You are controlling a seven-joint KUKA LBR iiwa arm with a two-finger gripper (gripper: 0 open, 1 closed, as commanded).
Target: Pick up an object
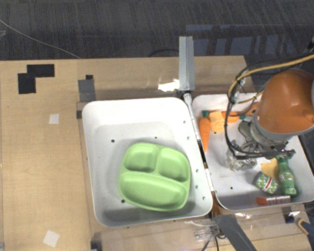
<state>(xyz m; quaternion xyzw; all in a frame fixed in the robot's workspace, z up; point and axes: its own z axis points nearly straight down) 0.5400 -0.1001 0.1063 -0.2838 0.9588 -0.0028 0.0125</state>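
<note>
**Ann:** Over the right bin (pixel 222 198) we go, and the arm (pixel 288 104) is reaching in from the right, its orange band hanging above the clutter.

**Ben:** Where's the gripper (pixel 241 158)?

**Ann:** Low, near the middle of that bin, over bare white floor. As for how it stands, open or closed, I can't tell from up here; it's a dark tangle under the wrist. Nothing visibly held.

**Ben:** So what's on offer?

**Ann:** An orange piece (pixel 207 129) against the left wall, a green bottle (pixel 285 176) and a green-and-white packet (pixel 266 183) in the near right corner, a red marker (pixel 273 199) along the near edge. The left bin (pixel 94 154) holds a green tray (pixel 154 175), well apart from the action.

**Ben:** Which step, then?

**Ann:** I'd call it the approach, still before any grasp. The packet and bottle lie just beside the gripper, so the next move likely needs a shift toward that corner, then a clean descent and close on one item without nudging its neighbours.
</note>
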